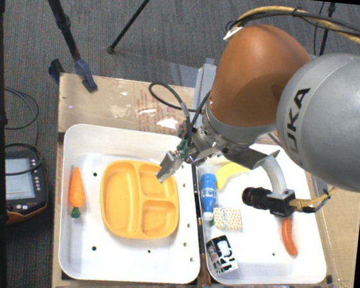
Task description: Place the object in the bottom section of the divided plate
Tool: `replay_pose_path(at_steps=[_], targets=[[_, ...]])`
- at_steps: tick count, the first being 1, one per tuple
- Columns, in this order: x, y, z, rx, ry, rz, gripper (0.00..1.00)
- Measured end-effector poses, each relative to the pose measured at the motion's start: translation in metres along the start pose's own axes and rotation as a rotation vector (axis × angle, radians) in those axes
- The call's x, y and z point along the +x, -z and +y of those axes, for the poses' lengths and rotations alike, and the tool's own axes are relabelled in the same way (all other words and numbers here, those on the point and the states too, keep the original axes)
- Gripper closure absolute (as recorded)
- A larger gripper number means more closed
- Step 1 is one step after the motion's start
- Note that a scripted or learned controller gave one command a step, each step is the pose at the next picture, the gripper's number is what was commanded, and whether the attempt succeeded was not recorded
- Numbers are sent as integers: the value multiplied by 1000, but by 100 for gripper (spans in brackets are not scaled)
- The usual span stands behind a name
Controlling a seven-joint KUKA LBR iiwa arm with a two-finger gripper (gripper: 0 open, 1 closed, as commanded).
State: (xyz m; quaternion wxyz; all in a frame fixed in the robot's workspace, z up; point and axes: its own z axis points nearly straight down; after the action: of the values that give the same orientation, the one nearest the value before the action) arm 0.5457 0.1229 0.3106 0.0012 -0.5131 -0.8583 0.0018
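The end effector (167,166) hangs over the upper right part of the yellow divided plate (139,200), near the inner edge of the left bin (96,143); whether it is open or closed cannot be told, and nothing shows in its grip. The plate lies in the middle of the left bin, and a toy carrot (76,191) lies just beside the plate's left rim. In the right bin (308,264), a blue bottle (208,195) lies along the inner edge, with a banana (229,173) near the bin's far edge. A patterned packet (228,218) sits by the bottle, a black-and-white item (222,253) rests at the near inner corner, and a sausage (289,237) lies toward the outer side.
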Motion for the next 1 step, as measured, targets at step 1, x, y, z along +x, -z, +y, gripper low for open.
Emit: replay_pose_path(at_steps=[1], targets=[[81, 12, -27, 2, 29, 0, 0]])
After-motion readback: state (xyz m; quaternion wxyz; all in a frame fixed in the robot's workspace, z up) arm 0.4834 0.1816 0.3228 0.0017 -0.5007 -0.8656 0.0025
